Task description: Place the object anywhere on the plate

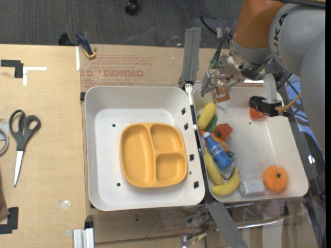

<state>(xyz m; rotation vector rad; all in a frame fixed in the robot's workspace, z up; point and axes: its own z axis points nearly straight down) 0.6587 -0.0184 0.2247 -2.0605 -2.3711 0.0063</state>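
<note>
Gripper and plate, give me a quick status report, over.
Gripper above right bin's far-left corner, fingers unclear. Plate in left bin, nothing on it. Corn, banana, bottle, pumpkin lie in right bin.

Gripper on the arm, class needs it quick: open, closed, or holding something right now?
Gripper: cannot be told; it hangs above the far end of the right bin, over the corn.
</note>
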